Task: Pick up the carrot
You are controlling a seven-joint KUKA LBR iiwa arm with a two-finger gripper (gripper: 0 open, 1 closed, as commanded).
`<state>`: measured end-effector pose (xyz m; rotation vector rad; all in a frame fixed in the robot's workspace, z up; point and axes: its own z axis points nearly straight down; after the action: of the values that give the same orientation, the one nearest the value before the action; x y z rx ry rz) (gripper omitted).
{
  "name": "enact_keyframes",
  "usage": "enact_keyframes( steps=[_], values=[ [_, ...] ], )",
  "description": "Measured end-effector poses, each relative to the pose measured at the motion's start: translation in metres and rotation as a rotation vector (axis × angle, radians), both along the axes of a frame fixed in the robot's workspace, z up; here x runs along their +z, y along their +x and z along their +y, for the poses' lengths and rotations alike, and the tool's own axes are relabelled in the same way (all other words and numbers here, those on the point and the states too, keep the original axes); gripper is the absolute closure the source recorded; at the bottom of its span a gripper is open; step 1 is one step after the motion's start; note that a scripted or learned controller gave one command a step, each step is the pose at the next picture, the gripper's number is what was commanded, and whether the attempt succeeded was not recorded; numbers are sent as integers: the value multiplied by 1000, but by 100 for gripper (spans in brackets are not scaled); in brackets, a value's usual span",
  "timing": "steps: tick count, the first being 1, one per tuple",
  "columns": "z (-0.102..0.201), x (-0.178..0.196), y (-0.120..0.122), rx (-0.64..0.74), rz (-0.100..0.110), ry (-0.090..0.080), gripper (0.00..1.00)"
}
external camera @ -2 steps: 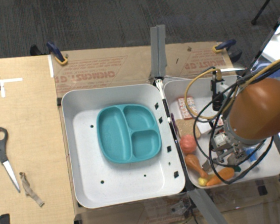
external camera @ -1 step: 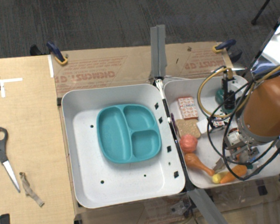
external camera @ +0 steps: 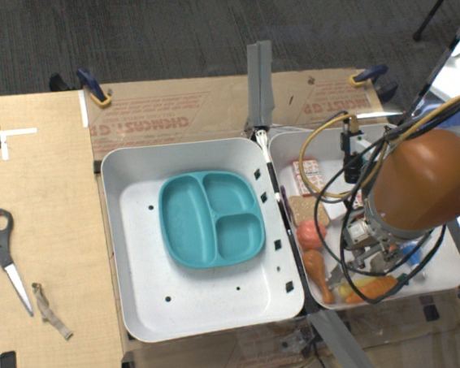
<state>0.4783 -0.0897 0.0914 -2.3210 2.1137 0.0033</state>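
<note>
Carrot (external camera: 316,278): in the camera view it is taken to be the orange, tapering piece lying lengthwise along the left wall of the right bin (external camera: 446,277), toward that bin's near corner. A second orange item (external camera: 374,288) lies along the same bin's near wall, partly under cables, and could also be the carrot; the view does not settle which. A pink-red rounded item (external camera: 310,233) rests just beyond the first orange piece, and a flat packet with red print (external camera: 308,172) lies near the far wall of the right bin.

Arm (external camera: 420,179): its orange band hangs over the middle of the right bin, with black and yellow cables looped around it. The gripper (external camera: 366,254) sits below the band, low over the bin floor, between the two orange pieces. The wrist and cables cover the jaws, so how far they stand open, and whether they grip anything, cannot be told. The low position suggests a grasp attempt in the near part of this bin.

The left bin (external camera: 135,254), touching the right bin's left wall, holds a teal divided plate (external camera: 213,219) near its centre.

Surface: both bins sit on a bench (external camera: 40,240) of pale board, with brown cardboard (external camera: 174,115) clamped beyond them. Scissors (external camera: 2,254) lie well to the left of the left bin. Dark carpet (external camera: 156,23) lies beyond the bench.
</note>
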Motion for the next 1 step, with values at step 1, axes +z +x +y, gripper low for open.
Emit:
enact_keyframes(
  steps=[1],
  values=[
    [-59, 7, 0, -109, -1, 0, 0]
  ],
)
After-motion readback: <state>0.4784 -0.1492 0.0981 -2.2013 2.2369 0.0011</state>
